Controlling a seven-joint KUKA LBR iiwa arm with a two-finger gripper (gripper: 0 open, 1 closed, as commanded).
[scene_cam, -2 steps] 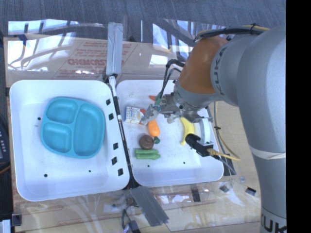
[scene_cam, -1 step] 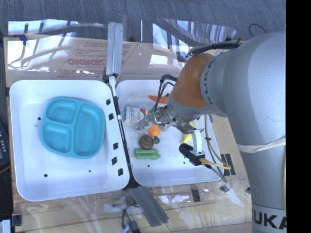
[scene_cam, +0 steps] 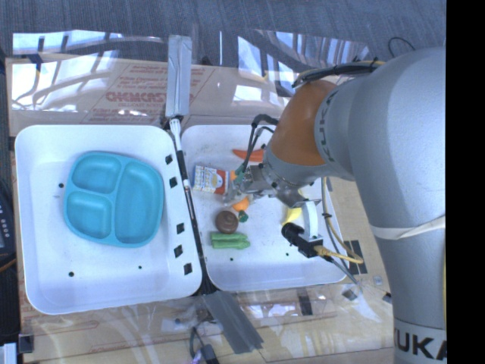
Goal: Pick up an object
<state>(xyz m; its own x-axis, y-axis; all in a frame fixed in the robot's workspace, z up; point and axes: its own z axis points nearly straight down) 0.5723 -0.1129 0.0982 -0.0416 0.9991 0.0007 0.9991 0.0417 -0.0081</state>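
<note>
My gripper (scene_cam: 244, 188) hangs low in the right bin (scene_cam: 265, 279), near its middle. Directly under its tip lies a small orange carrot-like piece (scene_cam: 241, 202). Left of it lies a small white and orange carton (scene_cam: 208, 179). In front of the tip sit a brown round object (scene_cam: 226, 221) and a green pod-shaped object (scene_cam: 229, 240). An orange piece (scene_cam: 248, 155) peeks out behind the gripper. A yellow object (scene_cam: 292, 215) lies to its right, partly under the arm.
The left bin (scene_cam: 45, 279) holds a blue divided plate (scene_cam: 114, 199). A ridge with black clips (scene_cam: 182, 203) separates the bins. The grey arm (scene_cam: 386, 142) covers the right bin's right side. A black connector with cables (scene_cam: 301, 243) lies beneath it.
</note>
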